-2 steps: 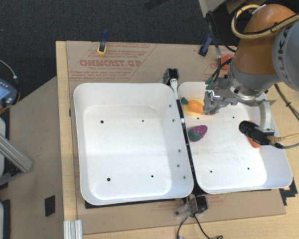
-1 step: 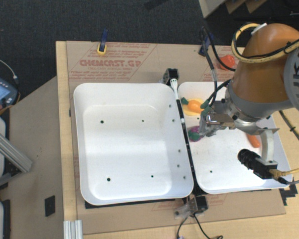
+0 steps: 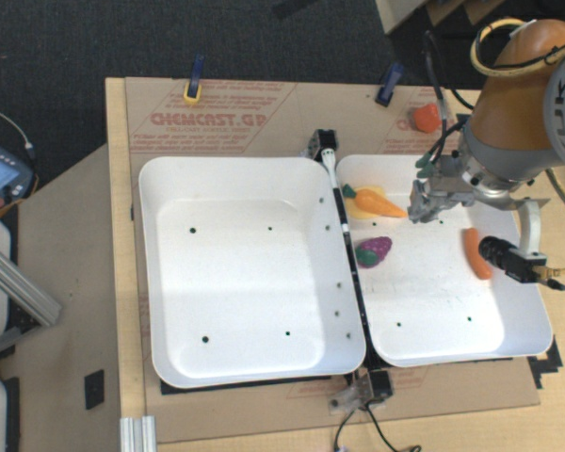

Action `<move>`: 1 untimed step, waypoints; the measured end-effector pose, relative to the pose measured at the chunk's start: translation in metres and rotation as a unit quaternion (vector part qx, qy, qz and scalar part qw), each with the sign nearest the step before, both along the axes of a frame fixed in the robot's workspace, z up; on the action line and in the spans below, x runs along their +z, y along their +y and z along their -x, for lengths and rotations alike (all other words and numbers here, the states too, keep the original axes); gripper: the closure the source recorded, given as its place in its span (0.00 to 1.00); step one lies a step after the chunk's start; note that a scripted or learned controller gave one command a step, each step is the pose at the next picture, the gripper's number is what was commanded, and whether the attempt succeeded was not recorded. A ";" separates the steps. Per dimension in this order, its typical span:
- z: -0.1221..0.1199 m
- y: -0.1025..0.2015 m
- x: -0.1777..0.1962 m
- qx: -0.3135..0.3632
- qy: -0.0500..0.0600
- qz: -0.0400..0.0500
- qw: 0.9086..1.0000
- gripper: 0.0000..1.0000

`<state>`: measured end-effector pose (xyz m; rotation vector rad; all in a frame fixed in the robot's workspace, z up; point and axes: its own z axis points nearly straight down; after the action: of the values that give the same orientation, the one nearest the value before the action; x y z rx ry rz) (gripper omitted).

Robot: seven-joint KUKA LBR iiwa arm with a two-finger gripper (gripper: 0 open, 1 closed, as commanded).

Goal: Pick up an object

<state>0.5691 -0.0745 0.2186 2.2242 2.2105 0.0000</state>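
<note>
Carrot (image 3: 377,201) just left of the hand (image 3: 425,213), can't tell its grip; looks like the approach step, next it shifts over and closes.

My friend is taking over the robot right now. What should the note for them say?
End effector: low over the right bin, beside the carrot's tip; whether it is open or shut can't be told, and nothing is seen held.
Things: carrot at the right bin's top left, purple toy just below it, orange piece further right. Left bin beside it.
Done: arm is in position over the toys.
Left: grasp one object and lift it.
</note>
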 end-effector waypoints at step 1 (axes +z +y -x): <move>0.086 0.039 0.040 0.004 0.004 -0.004 1.000 1.00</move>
<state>0.4830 -0.0360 0.2589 2.2229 2.2280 -0.0020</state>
